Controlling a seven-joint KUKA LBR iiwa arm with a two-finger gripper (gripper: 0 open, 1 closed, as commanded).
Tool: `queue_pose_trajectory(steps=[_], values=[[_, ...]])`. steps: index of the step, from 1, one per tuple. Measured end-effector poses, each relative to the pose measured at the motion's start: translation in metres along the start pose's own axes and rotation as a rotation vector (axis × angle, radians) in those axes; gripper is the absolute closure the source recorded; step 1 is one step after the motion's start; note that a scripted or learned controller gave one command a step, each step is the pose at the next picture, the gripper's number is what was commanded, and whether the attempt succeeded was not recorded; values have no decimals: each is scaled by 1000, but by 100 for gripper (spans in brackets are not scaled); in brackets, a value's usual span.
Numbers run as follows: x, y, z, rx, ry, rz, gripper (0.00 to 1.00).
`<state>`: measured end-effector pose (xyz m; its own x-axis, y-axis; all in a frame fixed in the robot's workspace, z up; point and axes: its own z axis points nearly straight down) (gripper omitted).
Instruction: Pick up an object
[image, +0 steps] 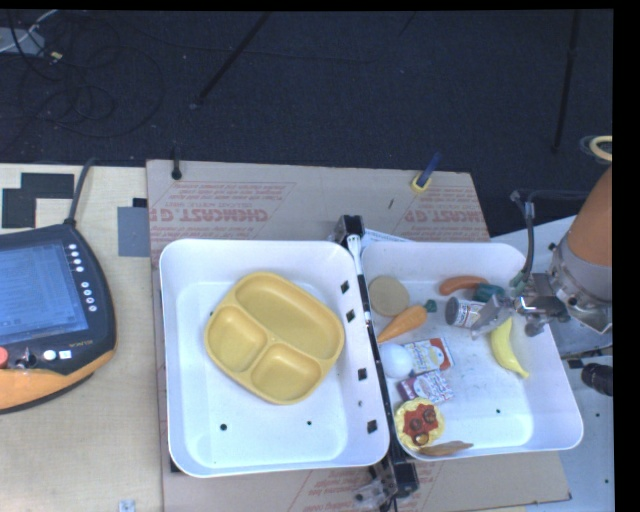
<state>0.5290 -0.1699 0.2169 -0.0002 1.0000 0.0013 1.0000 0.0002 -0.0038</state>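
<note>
My gripper (512, 312) reaches in from the right and hangs low over the right bin (545, 425). It is just above the top end of a yellow banana (508, 350) and right beside a small silver can (462, 313) lying on its side. An orange-red sausage (463, 285) lies just behind the can. Further left are an orange carrot (403, 324), a tan round disc (389, 296) and a white ball (397, 360). I see nothing lifted off the bin floor.
Red-and-white packets (430, 370) and a pizza-like toy (420, 422) lie at the front left of the right bin. The left bin (190, 420) holds a yellow divided plate (275, 337). A tablet pendant (45, 310) rests at far left.
</note>
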Motion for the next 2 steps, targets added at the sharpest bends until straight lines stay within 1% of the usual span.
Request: queue_pose_trajectory(steps=[1, 2], values=[[28, -2, 116, -5, -2, 3, 0], [49, 40, 125, -9, -4, 2, 0]])
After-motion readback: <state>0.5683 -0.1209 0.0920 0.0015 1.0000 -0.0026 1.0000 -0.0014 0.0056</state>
